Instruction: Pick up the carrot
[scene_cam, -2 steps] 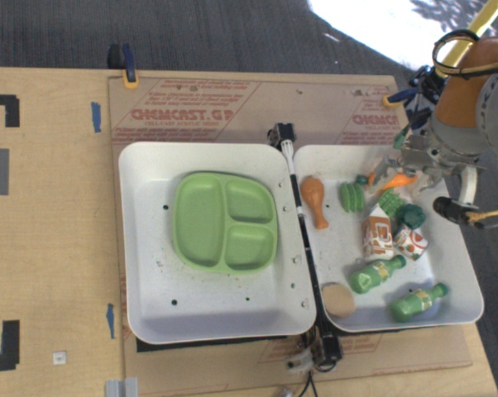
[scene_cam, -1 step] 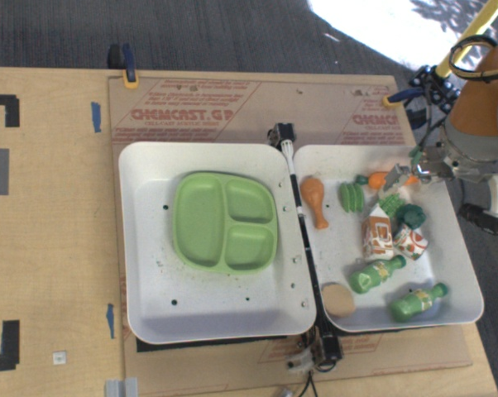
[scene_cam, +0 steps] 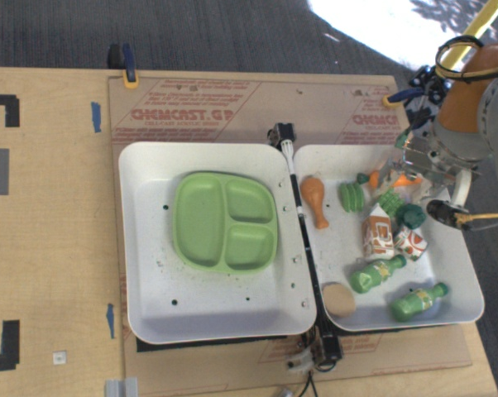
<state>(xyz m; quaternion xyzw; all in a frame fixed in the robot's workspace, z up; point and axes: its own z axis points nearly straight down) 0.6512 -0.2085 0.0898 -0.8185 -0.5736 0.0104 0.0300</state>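
Observation:
The carrot (scene_cam: 405, 183) shows as a small orange piece at the back of the right bin (scene_cam: 460, 259), mostly hidden under the arm's wrist. A green leafy piece (scene_cam: 390, 202) lies just in front of it. The gripper (scene_cam: 400, 170) hangs low over that spot, directly above or touching the orange piece. Whether anything sits between the jaws is hidden by the wrist body.
The right bin also holds a tan drumstick (scene_cam: 314, 198), a green vegetable (scene_cam: 351, 195), a dark green lump (scene_cam: 411, 216), two small cartons (scene_cam: 379, 233), two green bottles (scene_cam: 375, 275) and a brown round piece (scene_cam: 340, 298). In the left bin (scene_cam: 141, 246) rests a green divided plate (scene_cam: 227, 222).

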